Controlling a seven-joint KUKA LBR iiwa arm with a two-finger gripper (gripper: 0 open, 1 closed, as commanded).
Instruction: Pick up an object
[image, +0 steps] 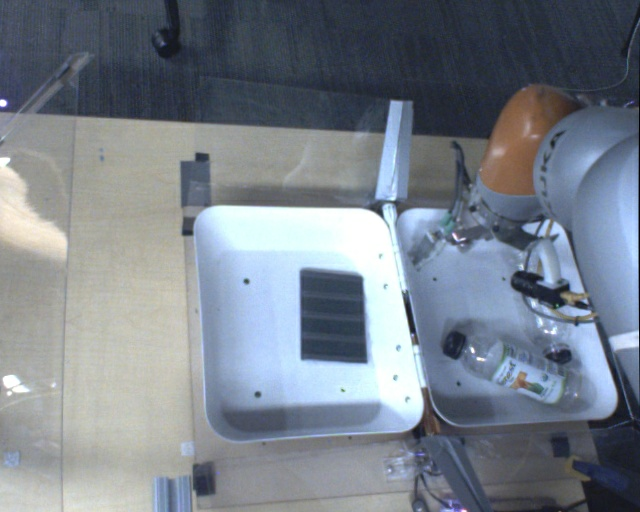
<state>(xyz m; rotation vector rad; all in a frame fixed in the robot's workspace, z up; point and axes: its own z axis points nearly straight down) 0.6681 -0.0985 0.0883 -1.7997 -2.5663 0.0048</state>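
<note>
Bottle (508, 368) lies on its side near the front of the right bin (436, 330), long axis running left to right, dark cap pointing left toward the left bin (230, 300). My gripper (447, 237) hangs over the right bin's back; I cannot tell its jaw state.

No text, brand, number or sign can be read anywhere. The clear plastic bottle (510, 366) lying in the right bin (440, 300) wears a label with green and orange marks, but its print is too small and blurred to read.
</note>
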